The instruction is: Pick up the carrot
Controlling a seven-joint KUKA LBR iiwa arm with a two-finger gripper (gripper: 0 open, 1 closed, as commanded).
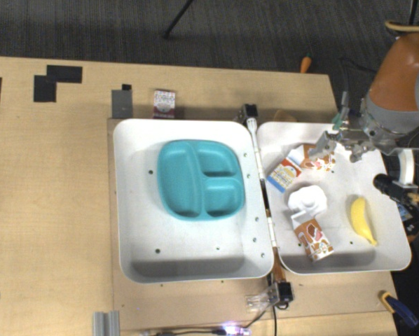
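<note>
My gripper (340, 148) hangs over the back of the right bin (392, 257), its two grey fingers (324, 144) spread apart with nothing between them. Just below and left of it lies an orange-brown thing with white patches (316, 162); I cannot tell whether it is the carrot or a carton. A small orange piece (305, 65) rests on the bench's far edge, outside the bins.
The right bin also holds a blue and white carton (282, 176), a white cup (307, 200), a brown carton (314, 239) and a yellow banana (362, 220). A teal divided plate (199, 178) lies in the left bin (136, 257).
</note>
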